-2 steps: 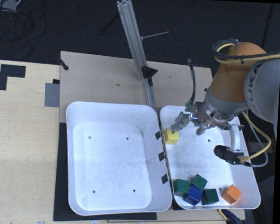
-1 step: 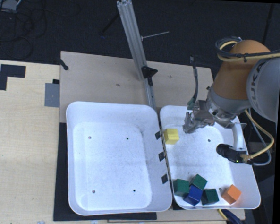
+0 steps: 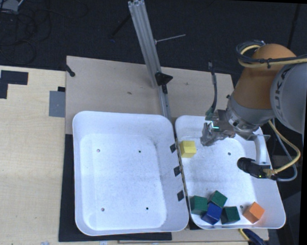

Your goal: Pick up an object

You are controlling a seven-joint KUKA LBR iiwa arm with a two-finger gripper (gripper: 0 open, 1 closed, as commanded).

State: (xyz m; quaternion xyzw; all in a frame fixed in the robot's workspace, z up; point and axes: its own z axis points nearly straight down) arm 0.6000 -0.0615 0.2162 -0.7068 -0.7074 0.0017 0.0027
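Pincer (image 3: 209,134) over right bin (image 3: 273,204), just beside yellow cube (image 3: 187,148); finger state unclear. Cube sits flat at the left wall, squarish, no long axis.

— Items in the right bin (image 3: 273,191)?
— One yellow cube (image 3: 187,148), resting flat against the bin's left wall, apart from the rest.
— And the near end?
— A cluster: three dark green cubes (image 3: 199,204) (image 3: 219,198) (image 3: 230,214), a blue cube (image 3: 212,213) touching among them; an orange cube (image 3: 254,211) just beside, at right.
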